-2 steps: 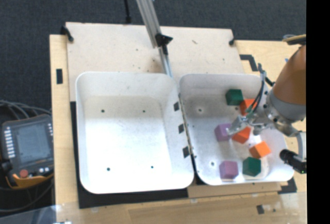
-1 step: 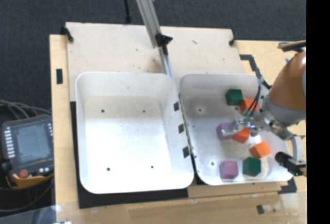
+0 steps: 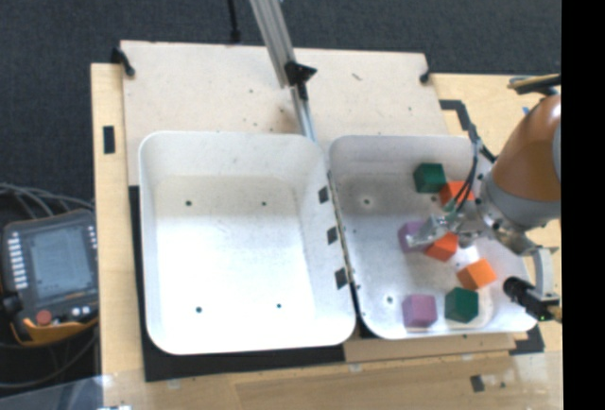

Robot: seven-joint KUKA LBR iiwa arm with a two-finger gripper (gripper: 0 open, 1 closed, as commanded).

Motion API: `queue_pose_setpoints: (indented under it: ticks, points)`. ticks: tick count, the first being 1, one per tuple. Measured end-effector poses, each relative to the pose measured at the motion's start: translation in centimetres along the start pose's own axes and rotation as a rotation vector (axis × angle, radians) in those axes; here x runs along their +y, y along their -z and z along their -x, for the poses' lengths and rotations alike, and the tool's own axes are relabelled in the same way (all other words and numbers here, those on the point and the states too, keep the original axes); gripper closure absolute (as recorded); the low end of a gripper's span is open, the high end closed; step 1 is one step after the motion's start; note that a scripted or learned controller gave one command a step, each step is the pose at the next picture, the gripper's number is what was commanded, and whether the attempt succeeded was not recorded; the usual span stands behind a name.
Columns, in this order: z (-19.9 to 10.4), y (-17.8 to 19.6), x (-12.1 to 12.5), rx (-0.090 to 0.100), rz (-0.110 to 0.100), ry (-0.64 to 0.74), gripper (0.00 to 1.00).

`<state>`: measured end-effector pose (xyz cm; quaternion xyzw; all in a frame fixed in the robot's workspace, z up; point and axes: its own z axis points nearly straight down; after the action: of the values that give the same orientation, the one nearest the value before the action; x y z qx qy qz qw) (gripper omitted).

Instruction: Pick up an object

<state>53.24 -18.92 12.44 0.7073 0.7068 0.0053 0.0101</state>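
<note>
The right bin [image 3: 378,210] holds several small blocks. My gripper [image 3: 438,231] reaches in from the right and hangs low over the bin's middle. Its tip sits between a pale purple block [image 3: 410,236] on its left and a red-orange block [image 3: 441,249] just below it. Whether it touches either block cannot be made out. A green cube [image 3: 429,178] and an orange piece [image 3: 455,193] lie further back. An orange cube [image 3: 477,274], a purple cube [image 3: 419,310] and a dark green cube [image 3: 461,305] lie near the front wall.
The left bin [image 3: 236,238] stands beside the right one, sharing a rim at the centre. A slanted metal rail [image 3: 269,16] rises from behind the bins. A teach pendant [image 3: 52,266] lies off the bench at the left.
</note>
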Motion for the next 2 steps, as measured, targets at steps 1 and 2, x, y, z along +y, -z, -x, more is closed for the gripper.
queue_pose_setpoints:
  ticks: [1, 2]
  points:
    - [0.0, 0.9, 0.1, 0.001, 0.002, -0.006, 1.0]
    - [-0.6, 5.8, 0.0, 0.005, -0.016, 0.005, 1.0]
